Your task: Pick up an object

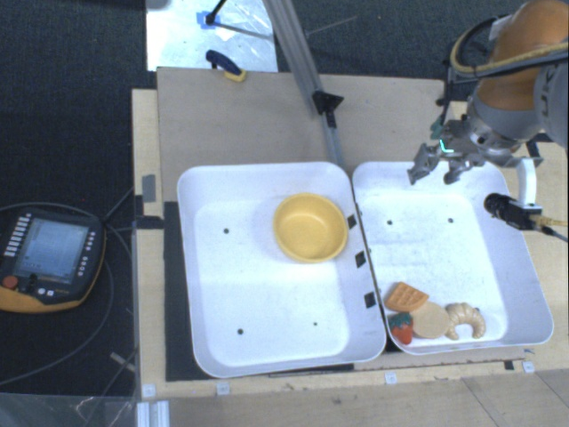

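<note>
Dark carpet ran all around the bench point(240, 118), with a teach pendant point(49, 258) lying on the floor off to the left. 2 white bins sat side by side on top. Left bin point(213, 327) had a yellow bowl point(309, 228) upright near its upper right part. Right bin point(444, 229) had a small pile in its near corner: an orange wedge point(406, 296), a red piece point(403, 330), a pale round thing point(431, 320) and a croissant-looking item point(467, 318), all touching or nearly so. Gripper point(437, 169) hung over the right bin's far edge, fingers spread apart with nothing between them, well away from the pile.
</note>
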Robot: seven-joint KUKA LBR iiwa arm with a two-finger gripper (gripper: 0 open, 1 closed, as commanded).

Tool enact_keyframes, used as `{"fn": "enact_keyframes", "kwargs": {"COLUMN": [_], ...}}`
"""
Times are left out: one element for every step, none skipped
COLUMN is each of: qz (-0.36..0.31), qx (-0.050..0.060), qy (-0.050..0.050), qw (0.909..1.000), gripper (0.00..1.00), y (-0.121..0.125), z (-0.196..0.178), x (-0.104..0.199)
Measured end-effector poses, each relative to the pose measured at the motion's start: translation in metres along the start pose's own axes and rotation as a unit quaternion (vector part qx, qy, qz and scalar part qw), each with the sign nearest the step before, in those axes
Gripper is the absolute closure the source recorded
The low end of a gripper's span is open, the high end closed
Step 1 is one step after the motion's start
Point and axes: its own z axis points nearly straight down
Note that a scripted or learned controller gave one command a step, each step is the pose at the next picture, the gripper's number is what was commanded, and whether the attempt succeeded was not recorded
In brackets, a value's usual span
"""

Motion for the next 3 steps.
{"fn": "enact_keyframes", "kwargs": {"qz": [0.0, 0.0, 0.0], "qx": [0.0, 0.002, 0.003], "qy": [0.0, 0.0, 0.0], "qw": [1.0, 1.0, 1.0], "gripper": [0.0, 0.0, 0.0], "y": [0.0, 0.005, 0.001], "z": [0.0, 0.048, 0.11], "x": [0.0, 0.008, 0.01]}}
